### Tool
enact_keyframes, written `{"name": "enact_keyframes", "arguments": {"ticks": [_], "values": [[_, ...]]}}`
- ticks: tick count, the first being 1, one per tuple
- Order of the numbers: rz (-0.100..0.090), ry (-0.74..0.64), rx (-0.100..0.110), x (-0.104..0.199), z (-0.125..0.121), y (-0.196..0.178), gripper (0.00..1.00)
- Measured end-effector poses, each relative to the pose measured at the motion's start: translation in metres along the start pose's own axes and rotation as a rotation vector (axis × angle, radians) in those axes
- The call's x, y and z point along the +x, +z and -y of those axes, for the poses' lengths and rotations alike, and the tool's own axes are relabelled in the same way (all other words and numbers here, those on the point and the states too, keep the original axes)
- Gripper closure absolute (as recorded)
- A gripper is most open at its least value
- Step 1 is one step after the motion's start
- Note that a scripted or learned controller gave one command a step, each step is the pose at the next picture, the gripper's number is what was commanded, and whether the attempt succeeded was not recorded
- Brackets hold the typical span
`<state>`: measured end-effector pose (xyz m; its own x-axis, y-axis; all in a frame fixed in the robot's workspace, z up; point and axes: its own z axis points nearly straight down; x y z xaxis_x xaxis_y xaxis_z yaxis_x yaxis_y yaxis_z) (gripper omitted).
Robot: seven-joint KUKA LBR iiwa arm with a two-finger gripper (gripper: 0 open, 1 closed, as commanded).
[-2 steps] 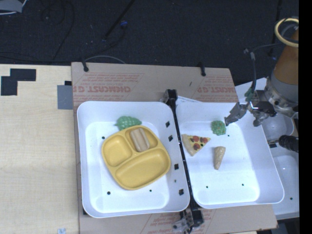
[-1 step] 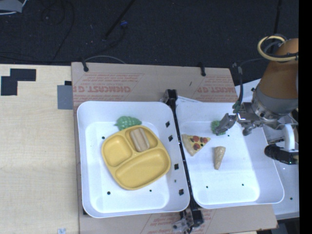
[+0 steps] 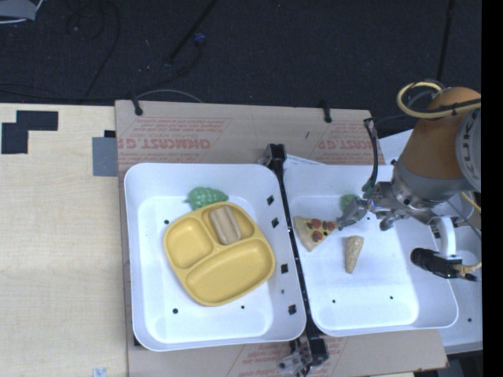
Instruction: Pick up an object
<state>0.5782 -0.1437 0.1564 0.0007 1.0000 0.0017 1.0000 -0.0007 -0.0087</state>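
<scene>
Left bin: we see a yellow divided tray here, a hot dog in one compartment, a green leafy toy at its far edge.
Right bin: we find an ice-cream cone, a pizza slice and a small green piece.
Arm: we see it reach in from the right, wrist low over the right bin.
Gripper: it sits just beside the green piece; we cannot tell how the jaws stand.
Cardboard: red printing, mirrored, which we cannot read.
</scene>
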Motion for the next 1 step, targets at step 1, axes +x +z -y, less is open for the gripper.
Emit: {"name": "enact_keyframes", "arguments": {"ticks": [1], "values": [[0.000,0.000,-0.002,-0.0062,-0.0043,0.0475,0.00]]}}
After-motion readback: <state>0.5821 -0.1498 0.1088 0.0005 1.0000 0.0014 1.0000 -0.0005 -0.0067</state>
